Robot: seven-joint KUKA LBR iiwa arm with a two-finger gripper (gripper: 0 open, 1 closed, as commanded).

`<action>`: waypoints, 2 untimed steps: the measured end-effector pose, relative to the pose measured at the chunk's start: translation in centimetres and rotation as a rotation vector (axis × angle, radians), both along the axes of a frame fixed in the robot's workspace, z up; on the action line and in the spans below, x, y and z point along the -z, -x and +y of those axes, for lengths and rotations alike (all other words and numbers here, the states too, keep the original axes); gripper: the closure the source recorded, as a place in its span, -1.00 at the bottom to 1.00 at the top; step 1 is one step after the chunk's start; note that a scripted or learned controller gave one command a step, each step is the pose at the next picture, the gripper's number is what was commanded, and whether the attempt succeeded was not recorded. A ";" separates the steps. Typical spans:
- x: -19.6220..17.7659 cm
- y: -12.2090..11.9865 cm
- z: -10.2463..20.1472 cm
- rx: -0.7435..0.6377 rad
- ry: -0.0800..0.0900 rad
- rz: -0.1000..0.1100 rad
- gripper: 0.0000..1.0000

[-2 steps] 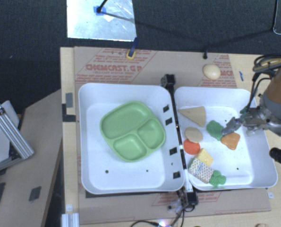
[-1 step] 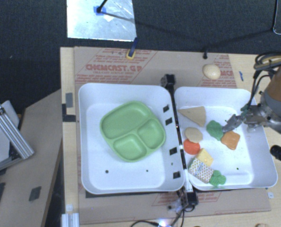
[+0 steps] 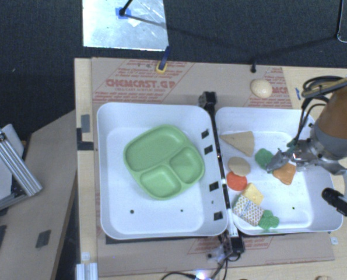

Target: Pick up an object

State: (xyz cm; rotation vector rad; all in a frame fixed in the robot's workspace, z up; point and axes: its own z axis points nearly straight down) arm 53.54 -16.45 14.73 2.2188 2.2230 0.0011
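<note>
My fingers (image 3: 276,163) sit low in the right bin (image 3: 319,217), reaching in from the right w/ my orange-banded wrist above them. They're right btwn a green piece (image 3: 263,156) on their left and an orange wedge (image 3: 286,174) just near-right of them, close to touching both; can't tell how far apart they stand, or if anything's pinched btwn them, too blurry at the tips. Rest of the bin's stuff lies to the left: a tan triangle (image 3: 240,142) at the far side, a beige oval (image 3: 239,165) nearer, a red-orange round piece (image 3: 236,182) touching it, then a yellow block (image 3: 253,193), a patterned pouch (image 3: 248,211) and another green piece (image 3: 269,220) at the near edge. Left bin (image 3: 112,214) has a green divided plate (image 3: 164,162) lying flat. A pale egg-like thing (image 3: 261,88) rests on the surface beyond the right bin.
</note>
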 end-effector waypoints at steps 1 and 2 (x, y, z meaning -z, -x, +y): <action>4.6 -0.7 0.6 -0.003 0.000 0.001 -1.00; 6.2 -0.8 0.6 0.000 0.001 -0.002 -1.00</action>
